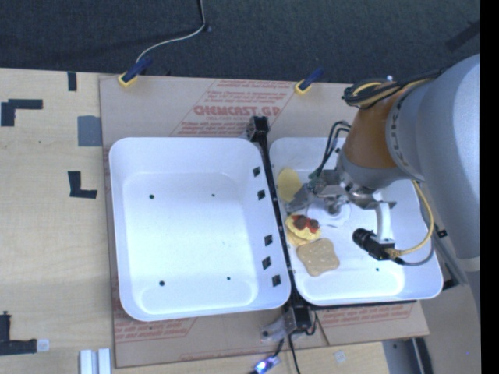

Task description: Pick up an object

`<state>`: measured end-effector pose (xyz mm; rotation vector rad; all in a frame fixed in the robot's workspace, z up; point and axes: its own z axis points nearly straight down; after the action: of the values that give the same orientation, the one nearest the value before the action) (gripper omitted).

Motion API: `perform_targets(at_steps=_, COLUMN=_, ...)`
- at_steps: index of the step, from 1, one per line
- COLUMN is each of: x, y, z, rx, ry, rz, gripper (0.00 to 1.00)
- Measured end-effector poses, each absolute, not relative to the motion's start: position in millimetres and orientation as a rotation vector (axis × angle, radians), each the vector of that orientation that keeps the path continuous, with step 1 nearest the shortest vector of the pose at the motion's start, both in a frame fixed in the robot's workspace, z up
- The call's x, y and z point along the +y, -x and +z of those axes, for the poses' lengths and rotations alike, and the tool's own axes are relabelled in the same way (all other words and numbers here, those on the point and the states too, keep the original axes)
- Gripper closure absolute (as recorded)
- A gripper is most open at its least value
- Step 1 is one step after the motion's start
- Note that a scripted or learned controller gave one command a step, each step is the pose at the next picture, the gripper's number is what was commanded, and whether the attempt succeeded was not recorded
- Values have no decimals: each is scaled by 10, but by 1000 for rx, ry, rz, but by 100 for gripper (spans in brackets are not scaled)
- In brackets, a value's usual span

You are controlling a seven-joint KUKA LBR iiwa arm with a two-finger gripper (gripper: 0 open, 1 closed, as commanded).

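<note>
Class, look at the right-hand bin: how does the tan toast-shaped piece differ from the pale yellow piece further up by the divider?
The toast-shaped piece is tan and speckled; the pale yellow piece is plain. The toast lies nearer the bin's front edge, the yellow one further back. Both lie flat in the right bin, near the divider.

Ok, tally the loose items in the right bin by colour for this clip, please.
Yellow: 1, a pale yellow piece by the divider.
Yellow with red on top: 1, a small piece below the tool.
Tan: 1, a toast-like slice nearest the front.
Total: 3, all in the right bin.
</note>
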<state>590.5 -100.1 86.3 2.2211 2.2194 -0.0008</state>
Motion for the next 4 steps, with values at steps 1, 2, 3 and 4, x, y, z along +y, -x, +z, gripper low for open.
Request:
perform_targets(at_steps=1, x=-713, y=-6310, z=2417, rx=2218, ry=-2205, rz=19, gripper=0)
perform_targets(at_steps=2, x=-726, y=-6268, z=2413, rx=2224, ry=-2218, rz=-3, gripper=100)
perform_targets(at_steps=3, x=-758, y=-6630, z=3705, rx=2215, ry=-2209, rz=15, gripper=100)
perform_targets(at_steps=4, x=-790, y=-6158, z=4766, rx=2216, ry=-2215, rz=8, gripper=100)
